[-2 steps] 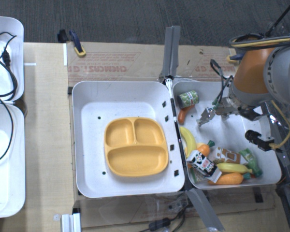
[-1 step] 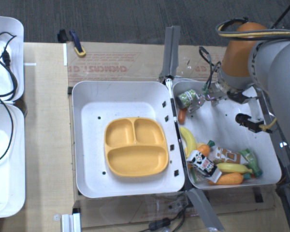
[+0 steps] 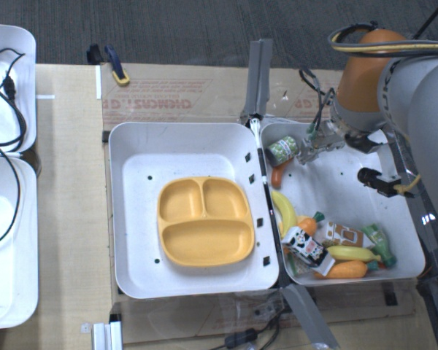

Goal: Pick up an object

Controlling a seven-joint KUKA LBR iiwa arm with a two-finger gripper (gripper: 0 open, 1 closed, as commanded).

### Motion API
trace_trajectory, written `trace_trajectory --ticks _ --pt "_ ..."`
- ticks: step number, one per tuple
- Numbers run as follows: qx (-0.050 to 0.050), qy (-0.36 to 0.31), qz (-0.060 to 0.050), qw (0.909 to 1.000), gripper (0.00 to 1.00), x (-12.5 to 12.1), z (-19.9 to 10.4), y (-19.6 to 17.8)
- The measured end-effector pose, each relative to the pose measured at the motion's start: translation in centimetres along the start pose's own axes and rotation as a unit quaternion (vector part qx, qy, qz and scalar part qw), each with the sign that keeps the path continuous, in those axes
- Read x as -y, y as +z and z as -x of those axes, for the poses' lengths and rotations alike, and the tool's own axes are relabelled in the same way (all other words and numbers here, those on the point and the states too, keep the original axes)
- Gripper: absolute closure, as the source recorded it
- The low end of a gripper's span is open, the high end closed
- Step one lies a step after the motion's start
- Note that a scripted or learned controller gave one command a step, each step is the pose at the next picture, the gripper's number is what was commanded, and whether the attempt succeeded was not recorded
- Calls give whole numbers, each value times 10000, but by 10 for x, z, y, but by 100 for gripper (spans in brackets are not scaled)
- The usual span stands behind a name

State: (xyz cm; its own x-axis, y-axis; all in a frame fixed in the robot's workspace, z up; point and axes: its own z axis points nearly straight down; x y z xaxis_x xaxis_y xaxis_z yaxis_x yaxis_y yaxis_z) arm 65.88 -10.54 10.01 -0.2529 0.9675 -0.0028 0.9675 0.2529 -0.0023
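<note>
Clutter fills the right bin (image 3: 394, 195), mostly along its left wall and near edge. At the far left corner lies a small green can (image 3: 283, 149) on its side, its label green and white with a pale end facing left. Just below it an orange carrot-shaped piece (image 3: 277, 175) leans against the divider. A yellow banana (image 3: 284, 208) curves down the left wall. Toward the near edge sit a black-and-white carton (image 3: 305, 245), a brown-and-white box (image 3: 344, 234), a second yellow banana (image 3: 354, 254), an orange piece (image 3: 343, 270) and a green item (image 3: 378, 240), all packed closely together.

The hand (image 3: 311, 147) is down in the bin's far left corner, just beside the green can on its right; whether it touches the can, and whether it is open or closed, cannot be told, since the metal parts blur together there. The grey arm with its orange band (image 3: 365, 79) reaches in over the bin's far right side.

The left bin (image 3: 131, 195) holds a yellow divided plate (image 3: 204, 221) with three compartments, lying flat in the middle. Both bins rest on the desk (image 3: 66, 195).
</note>
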Motion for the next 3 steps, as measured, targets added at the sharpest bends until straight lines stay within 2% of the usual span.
trace_trajectory --ticks 1,2,3 --pt "-1 -1 -5 10000 0 0 0 0" --pt "-1 -1 -5 10000 0 0 0 0" --pt "-15 -583 4 9983 0 39 -10 9"
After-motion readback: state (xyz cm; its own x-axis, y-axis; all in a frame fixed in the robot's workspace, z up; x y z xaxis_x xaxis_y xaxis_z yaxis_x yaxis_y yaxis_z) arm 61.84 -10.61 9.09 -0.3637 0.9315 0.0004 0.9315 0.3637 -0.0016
